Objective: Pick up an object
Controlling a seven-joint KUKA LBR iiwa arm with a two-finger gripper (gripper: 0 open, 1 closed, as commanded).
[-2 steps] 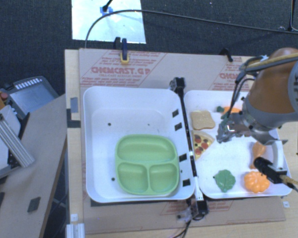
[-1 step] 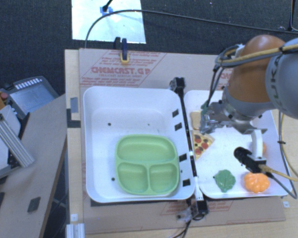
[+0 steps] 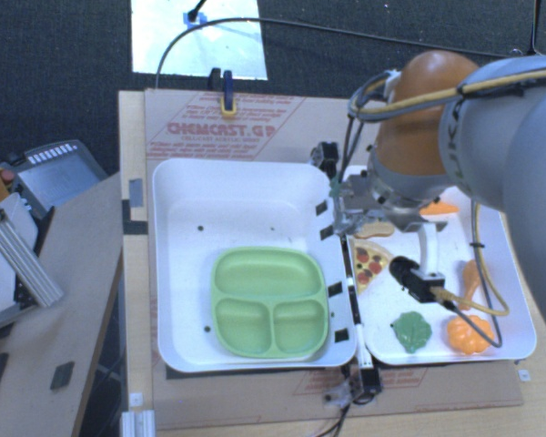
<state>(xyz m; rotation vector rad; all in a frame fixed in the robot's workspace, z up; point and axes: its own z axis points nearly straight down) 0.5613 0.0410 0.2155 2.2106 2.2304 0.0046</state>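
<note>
My gripper (image 3: 350,209) hangs at centre right of the frame, over the left rim of the right bin (image 3: 520,330). Whether it grasps anything, I cannot tell. A toy pizza slice (image 3: 369,262) lies just below it.

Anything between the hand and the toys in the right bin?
Nothing visible does. The hand hangs over the left edge of the right bin, and the pizza slice lies just below it in the picture, uncovered. The green toy and orange toy lie nearer the front.
</note>
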